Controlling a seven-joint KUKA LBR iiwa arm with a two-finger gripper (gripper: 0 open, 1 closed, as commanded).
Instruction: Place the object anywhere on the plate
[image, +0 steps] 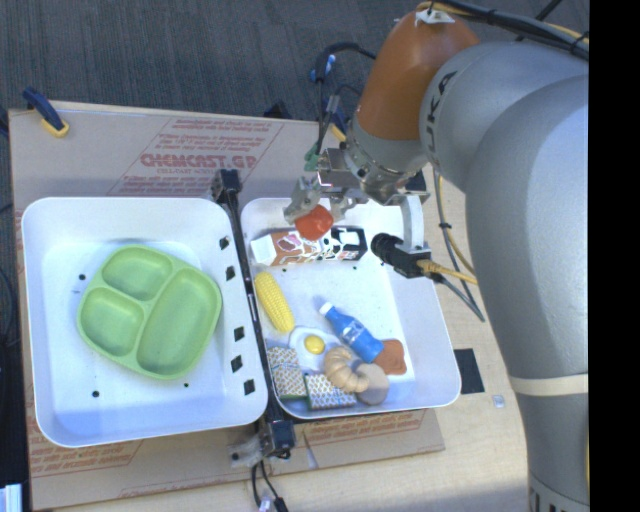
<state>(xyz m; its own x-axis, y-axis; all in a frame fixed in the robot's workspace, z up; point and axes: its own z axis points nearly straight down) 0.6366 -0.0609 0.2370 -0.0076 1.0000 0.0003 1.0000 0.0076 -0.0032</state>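
Note:
A green plate with three compartments lies in the left bin. My gripper hangs over the far left corner of the right bin. A small round red object, like a toy tomato, sits between its fingers, a little above the bin floor. The gripper is shut on it. The plate is well to the left and nearer the camera than the gripper, across the divider between the bins.
The right bin holds a corn cob, a blue bottle, a fried egg, a croissant, a cow-patterned carton and several other toy foods. Black clips line the shared bin wall.

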